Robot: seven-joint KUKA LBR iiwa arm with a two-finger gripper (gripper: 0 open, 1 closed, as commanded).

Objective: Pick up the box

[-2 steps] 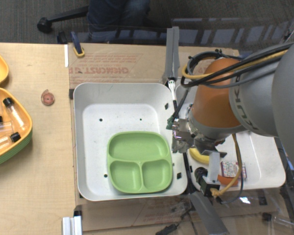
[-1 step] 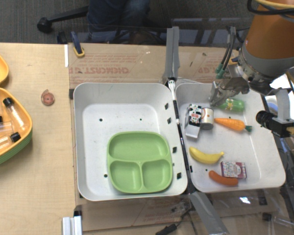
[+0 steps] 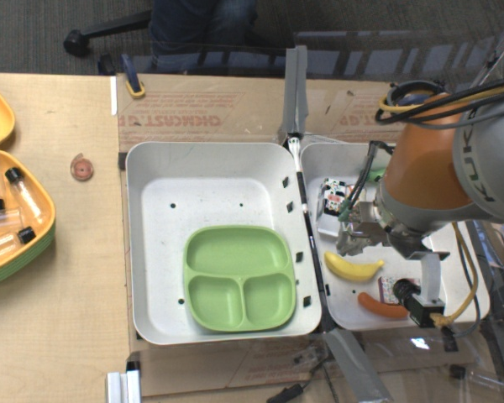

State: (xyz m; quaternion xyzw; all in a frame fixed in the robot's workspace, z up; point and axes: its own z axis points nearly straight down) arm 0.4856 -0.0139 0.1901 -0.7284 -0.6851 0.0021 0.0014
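A green divided tray [image 3: 239, 277] with three compartments lies in the left white bin [image 3: 151, 225]. In the right bin [image 3: 340, 311] a yellow banana [image 3: 354, 266] lies near a red sausage-shaped toy [image 3: 381, 306]. Yellow dishes [image 3: 8, 217] holding small tubes stand far left on the bench [image 3: 59, 326].

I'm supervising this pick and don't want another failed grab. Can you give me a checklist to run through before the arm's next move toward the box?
1. Box located: ok, the box lies in the right bin, near its far left corner.
2. Gripper over box: not ok, the gripper sits nearer the banana.
3. Fingers open: cannot tell.
4. Box held: not ok.
5. Banana and red sausage apart from box: ok.
6. Green tray out of path: ok, in the left bin.
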